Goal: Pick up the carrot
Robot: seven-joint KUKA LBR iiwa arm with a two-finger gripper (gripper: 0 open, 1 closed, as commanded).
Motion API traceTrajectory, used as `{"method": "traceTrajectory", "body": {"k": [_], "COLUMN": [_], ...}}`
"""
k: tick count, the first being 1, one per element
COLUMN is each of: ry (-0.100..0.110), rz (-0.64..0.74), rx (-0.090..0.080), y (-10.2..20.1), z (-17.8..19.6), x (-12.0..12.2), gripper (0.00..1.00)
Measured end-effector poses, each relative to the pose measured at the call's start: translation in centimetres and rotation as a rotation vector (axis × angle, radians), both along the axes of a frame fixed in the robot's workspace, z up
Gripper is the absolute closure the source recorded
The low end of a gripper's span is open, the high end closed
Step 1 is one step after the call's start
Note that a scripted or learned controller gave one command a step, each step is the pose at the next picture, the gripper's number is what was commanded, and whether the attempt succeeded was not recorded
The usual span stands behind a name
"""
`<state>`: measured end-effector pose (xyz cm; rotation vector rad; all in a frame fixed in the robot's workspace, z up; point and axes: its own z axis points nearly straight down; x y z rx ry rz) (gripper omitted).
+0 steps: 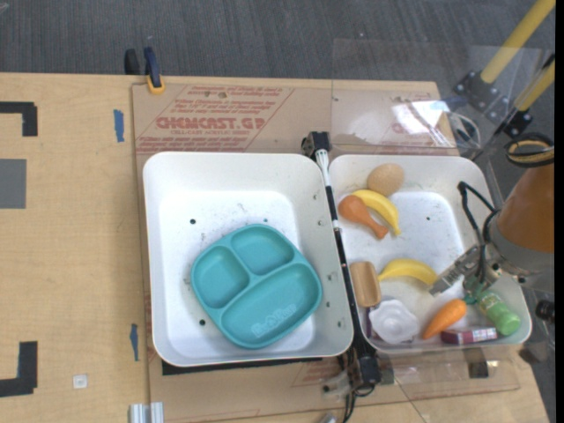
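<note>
Carrot point(445, 317) lies just below pincer point(464, 277) (perhaps touching).

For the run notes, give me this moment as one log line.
task: pick up carrot | gripper: low in right bin, just above carrot | carrot: lying in bin, not held | left bin: teal plate

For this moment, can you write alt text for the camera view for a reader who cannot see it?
The gripper hangs low in the right bin, just above and right of the carrot. Around it lie two bananas, a white cup and a green bottle. The left bin holds a teal divided plate.
</note>
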<state>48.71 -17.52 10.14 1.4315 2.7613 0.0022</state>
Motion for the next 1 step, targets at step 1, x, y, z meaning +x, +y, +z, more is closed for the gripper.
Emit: {"method": "traceTrajectory", "body": {"k": [1], "ry": [0.001], "rz": [0.000], "rx": [0.001], "y": [0.02], "z": [-0.05], "x": [-0.03], "gripper": [0.00]}}
